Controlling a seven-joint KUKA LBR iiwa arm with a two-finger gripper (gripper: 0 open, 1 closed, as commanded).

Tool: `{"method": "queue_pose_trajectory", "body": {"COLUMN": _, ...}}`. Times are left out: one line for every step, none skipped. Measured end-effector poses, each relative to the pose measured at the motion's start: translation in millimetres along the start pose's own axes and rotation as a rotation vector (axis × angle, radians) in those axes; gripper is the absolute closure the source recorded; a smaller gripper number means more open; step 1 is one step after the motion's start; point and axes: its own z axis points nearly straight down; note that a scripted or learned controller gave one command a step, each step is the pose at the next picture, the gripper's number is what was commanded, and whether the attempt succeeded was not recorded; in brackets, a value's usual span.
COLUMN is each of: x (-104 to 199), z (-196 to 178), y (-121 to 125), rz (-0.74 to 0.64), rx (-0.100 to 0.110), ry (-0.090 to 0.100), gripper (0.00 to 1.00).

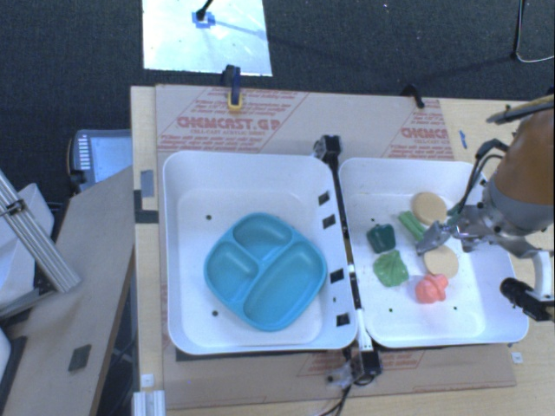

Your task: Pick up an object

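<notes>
A: What is in the two shallow white bins?

B: The left white plastic bin holds a light blue plastic plate with three compartments. It lies far to the left of the two-finger metal gripper, across the divider.

A: And the right white bin?

B: There the gripper is low, over a group of small toy foods. A round tan piece like a biscuit is just above it. A second pale tan round piece lies directly below it, maybe touching. A pink-red lumpy piece is a little further below. To the left of the gripper are a light green stick, a dark green pepper-shaped piece and a light green leafy piece.

A: Is the gripper holding something?

B: I cannot tell; the tip is too small and blurred.
</notes>
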Motion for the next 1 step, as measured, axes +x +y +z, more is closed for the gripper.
{"method": "queue_pose_trajectory", "body": {"x": 0.1, "z": 58.9, "y": 7.2, "rz": 0.000, "rx": 0.000, "ry": 0.000, "gripper": 0.00}}
